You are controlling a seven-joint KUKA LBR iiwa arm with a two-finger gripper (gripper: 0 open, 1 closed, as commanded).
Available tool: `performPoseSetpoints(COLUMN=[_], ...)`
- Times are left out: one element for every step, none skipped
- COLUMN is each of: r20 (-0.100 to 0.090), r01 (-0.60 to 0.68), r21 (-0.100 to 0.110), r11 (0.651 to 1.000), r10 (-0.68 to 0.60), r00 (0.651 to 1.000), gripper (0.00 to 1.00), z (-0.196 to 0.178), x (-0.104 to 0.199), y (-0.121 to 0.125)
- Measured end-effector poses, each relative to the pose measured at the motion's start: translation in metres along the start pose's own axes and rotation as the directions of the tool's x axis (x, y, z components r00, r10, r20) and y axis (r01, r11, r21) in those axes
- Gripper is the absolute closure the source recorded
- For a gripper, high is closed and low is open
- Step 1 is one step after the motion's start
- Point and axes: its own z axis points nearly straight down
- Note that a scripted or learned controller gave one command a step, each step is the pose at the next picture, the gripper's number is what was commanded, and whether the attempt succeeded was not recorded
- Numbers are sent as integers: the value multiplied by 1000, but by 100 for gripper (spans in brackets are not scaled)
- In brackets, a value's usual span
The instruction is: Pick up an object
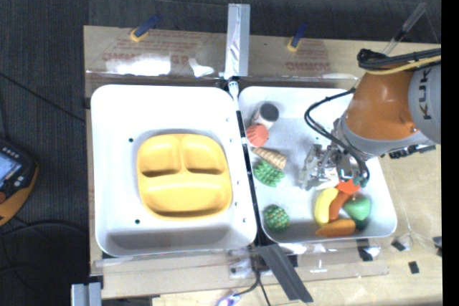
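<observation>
The claw (320, 167) hung low in the right bin (305, 129), roughly mid-bin — couldn't tell if it was wide or narrow, too cluttered there, and nothing clearly sat in it. Just at its 5 o'clock was a pile: yellow banana (326, 206), green pepper (358, 208), orange carrot (336, 228) along the bottom wall. At its 9 o'clock lay a waffle cone (269, 155) with a green ridged ball (267, 173) just below. Another green ball (275, 216) sat at 7 o'clock, a grey round thing (269, 112) at 10 o'clock. Left bin (115, 107) held a yellow divided tray (185, 174) — all on the wooden surface (107, 46).
</observation>
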Motion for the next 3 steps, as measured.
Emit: performPoseSetpoints(r20=[-5,2,-3], r01=[34,24,68], r21=[0,0,2], r11=[999,1000,998], r10=[-34,-24,-68], r00=[999,1000,998], gripper=[0,0,0], z=[10,8,9], x=[-51,11,-24], y=[25,-4,16])
